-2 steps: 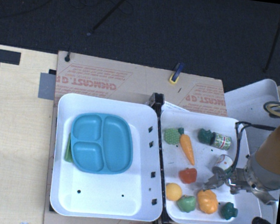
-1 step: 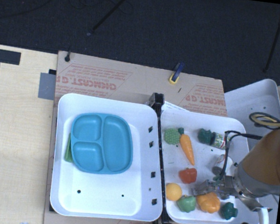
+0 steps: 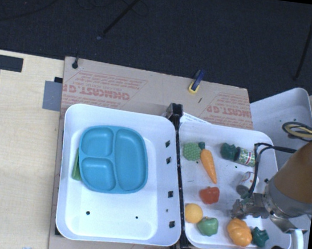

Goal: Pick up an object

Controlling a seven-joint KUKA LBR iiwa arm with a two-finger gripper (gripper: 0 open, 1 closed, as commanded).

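Observation:
My gripper (image 3: 244, 207) hangs low over the right side of the right bin (image 3: 268, 144), reaching in from the right. It sits just above an orange fruit (image 3: 239, 233) and to the right of a red pepper (image 3: 210, 195). Also in this bin are a carrot (image 3: 209, 165), a green knobbly piece (image 3: 192, 151), a green bottle (image 3: 238, 154), a yellow lemon (image 3: 193, 213), a green pepper (image 3: 208, 226) and a small dark green piece (image 3: 260, 237). I see nothing held in the gripper.
The left bin (image 3: 107, 223) holds a blue divided plate (image 3: 113, 159) with a green item (image 3: 74, 166) poking out under its left edge. A black clamp bar (image 3: 174, 169) runs between the bins. Cables (image 3: 262, 146) trail along the arm at the right.

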